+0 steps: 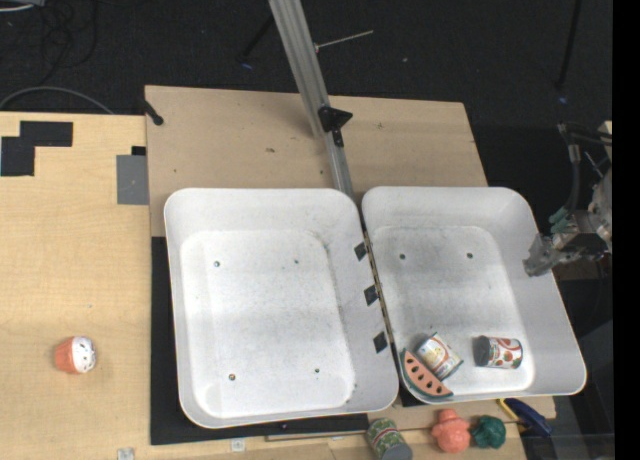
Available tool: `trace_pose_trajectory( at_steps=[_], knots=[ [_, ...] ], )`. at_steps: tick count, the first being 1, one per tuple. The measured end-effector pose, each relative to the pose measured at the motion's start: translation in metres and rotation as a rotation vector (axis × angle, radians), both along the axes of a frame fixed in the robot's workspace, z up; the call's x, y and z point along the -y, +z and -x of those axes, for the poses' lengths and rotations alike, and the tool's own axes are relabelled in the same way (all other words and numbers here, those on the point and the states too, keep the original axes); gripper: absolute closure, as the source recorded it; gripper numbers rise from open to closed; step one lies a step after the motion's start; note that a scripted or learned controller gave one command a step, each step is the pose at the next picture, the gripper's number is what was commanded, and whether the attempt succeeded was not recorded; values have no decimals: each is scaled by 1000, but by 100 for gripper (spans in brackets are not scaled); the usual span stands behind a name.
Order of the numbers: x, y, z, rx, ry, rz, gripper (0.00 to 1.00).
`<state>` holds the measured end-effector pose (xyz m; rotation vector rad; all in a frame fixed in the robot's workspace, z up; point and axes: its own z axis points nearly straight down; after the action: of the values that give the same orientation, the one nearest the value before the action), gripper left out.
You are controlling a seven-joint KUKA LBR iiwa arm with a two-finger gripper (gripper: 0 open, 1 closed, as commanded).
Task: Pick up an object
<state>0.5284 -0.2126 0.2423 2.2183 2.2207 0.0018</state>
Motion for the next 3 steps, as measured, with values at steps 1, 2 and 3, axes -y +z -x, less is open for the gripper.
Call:
trace_pose_trajectory(
  at_steps=[1,2,3],
  knots=[
    [1,34,-1,-1,0,0,100],
    [-50,18,3,-7,3,-4,100],
    [-106,22,2,-6,4,-5,100]
  ],
)
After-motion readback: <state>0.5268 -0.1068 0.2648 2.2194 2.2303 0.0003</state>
